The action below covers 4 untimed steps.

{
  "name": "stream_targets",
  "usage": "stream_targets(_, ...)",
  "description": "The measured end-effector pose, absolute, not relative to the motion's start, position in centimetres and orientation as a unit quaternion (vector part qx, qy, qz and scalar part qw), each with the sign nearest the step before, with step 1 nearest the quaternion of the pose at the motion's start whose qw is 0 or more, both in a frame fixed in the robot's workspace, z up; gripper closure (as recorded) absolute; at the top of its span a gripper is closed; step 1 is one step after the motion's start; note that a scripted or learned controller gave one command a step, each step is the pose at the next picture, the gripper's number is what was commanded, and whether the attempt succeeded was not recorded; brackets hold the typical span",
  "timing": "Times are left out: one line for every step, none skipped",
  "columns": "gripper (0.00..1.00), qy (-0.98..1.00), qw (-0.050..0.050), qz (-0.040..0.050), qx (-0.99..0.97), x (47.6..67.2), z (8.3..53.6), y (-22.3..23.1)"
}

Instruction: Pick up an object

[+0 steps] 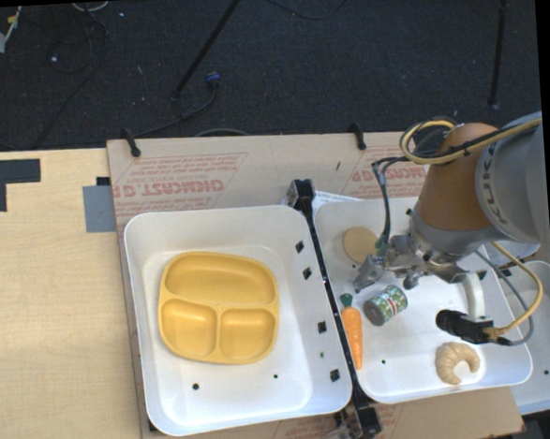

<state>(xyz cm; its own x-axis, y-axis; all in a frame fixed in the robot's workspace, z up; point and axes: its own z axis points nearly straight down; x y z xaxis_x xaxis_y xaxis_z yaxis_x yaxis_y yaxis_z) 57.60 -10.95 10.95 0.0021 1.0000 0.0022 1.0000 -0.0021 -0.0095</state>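
On the tabletop's right bin (520, 361), the pincer (384, 274), grip state unclear, hovers at the can's (385, 305) twelve o'clock; it could roll away.

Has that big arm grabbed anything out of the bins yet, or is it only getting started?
Nothing looks picked up yet. The grey and orange arm is low over the right white bin, its gripper just above the small green-labelled can. The can, the orange toy carrot and the pale croissant lie on the bin floor. Gripping and lifting one remain.
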Motion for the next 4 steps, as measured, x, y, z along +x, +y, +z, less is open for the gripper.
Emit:
stream_targets(1.00,-0.705,0.003,0.0017,-0.709,57.7,12.3,-11.1)
stream_targets(1.00,-0.707,-0.001,-0.0008,-0.707,58.2,18.5,-11.5)
stream_targets(1.00,-0.707,-0.001,-0.0007,-0.707,58.3,23.1,-11.5)
stream_targets(1.00,-0.709,0.002,0.0008,-0.705,57.2,22.5,-5.5)
